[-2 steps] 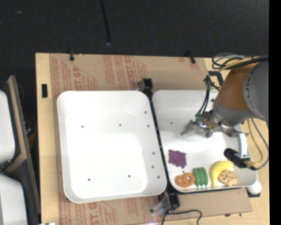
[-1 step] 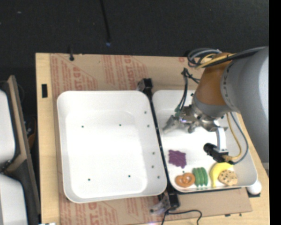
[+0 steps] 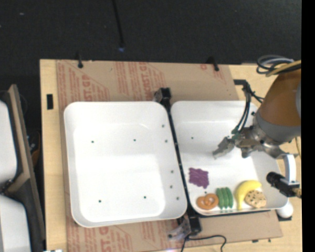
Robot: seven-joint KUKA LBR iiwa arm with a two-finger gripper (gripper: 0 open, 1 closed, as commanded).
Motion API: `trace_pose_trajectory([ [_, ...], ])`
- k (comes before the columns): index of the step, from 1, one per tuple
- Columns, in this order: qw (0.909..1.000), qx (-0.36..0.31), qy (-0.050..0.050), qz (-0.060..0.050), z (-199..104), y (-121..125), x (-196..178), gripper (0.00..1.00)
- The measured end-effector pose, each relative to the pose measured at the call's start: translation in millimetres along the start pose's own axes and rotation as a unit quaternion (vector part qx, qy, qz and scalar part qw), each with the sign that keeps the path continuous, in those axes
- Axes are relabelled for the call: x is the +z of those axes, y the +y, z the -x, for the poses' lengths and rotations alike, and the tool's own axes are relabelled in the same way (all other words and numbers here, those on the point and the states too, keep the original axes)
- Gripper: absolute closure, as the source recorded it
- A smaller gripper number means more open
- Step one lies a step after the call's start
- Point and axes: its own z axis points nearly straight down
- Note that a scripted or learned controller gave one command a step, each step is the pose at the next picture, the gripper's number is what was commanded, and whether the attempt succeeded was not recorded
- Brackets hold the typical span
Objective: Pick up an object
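The right bin (image 3: 210,114) holds a purple grape bunch (image 3: 199,177), an orange pretzel-like piece (image 3: 207,201), a green ridged piece (image 3: 225,198), a yellow banana (image 3: 247,189) and a tan cookie (image 3: 255,198), all crowded along its near edge. My gripper (image 3: 224,146) hangs over the middle of this bin, up and to the right of the grapes, with nothing seen between its fingers. Its grey wrist and orange band (image 3: 281,101) reach in from the right.
The left bin (image 3: 121,161) lies beside the right one on a cardboard sheet (image 3: 121,80). A black clamp (image 3: 163,95) sits between the bins at the far side. Cables (image 3: 273,63) loop at the upper right.
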Motion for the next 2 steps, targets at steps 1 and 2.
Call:
trace_pose_trajectory([
  [1,1.0,-0.001,0.002,-0.006,27.1,4.7,79.6,0.0],
  [2,1.0,-0.001,0.001,-0.003,31.3,-20.6,75.9,0.0],
])
